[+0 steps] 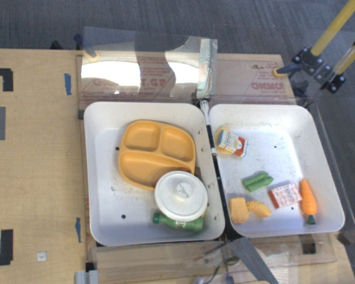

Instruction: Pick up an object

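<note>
The left bin (pixel 100 158) holds an orange divided tray (pixel 155 149), a round white lid or bowl (pixel 181 195) lying partly on the tray, and a green bottle (pixel 178 222) at the bin's front edge. The right bin (pixel 319 158) holds a small yellow and red packet (pixel 231 142), a green bean pod (pixel 257 181), a yellow corn piece (pixel 239 210) beside a smaller yellow piece (pixel 260 209), a red and white packet (pixel 284 194), and an orange carrot (pixel 308 199) by the right wall.
A clear plastic sheet (pixel 148 70) stands behind the bins over cardboard. A yellow and black stand (pixel 325 58) is at the top right. Brown board (pixel 32 158) with black marks lies left of the bins.
</note>
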`<state>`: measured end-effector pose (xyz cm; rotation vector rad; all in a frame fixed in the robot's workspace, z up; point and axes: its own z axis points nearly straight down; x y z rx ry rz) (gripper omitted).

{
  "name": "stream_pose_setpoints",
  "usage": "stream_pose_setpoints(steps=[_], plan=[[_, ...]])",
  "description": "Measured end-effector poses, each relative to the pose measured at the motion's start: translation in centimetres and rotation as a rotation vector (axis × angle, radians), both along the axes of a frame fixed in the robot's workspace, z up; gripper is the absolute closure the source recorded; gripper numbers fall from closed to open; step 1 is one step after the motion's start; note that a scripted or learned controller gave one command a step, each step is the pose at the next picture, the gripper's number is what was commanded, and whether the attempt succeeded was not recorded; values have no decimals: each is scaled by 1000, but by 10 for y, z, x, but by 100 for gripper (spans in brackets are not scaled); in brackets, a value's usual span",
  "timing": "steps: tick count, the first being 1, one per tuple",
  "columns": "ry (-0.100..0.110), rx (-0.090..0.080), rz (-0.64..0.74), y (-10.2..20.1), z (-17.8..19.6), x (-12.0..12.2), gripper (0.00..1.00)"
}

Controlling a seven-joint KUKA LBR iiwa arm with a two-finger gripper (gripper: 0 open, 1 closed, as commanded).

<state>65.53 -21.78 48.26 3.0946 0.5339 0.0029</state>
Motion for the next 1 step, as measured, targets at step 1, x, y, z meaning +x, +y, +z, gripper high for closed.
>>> stream_pose_setpoints(steps=[1], plan=[[4,2,-55,-5,3,-16,0]])
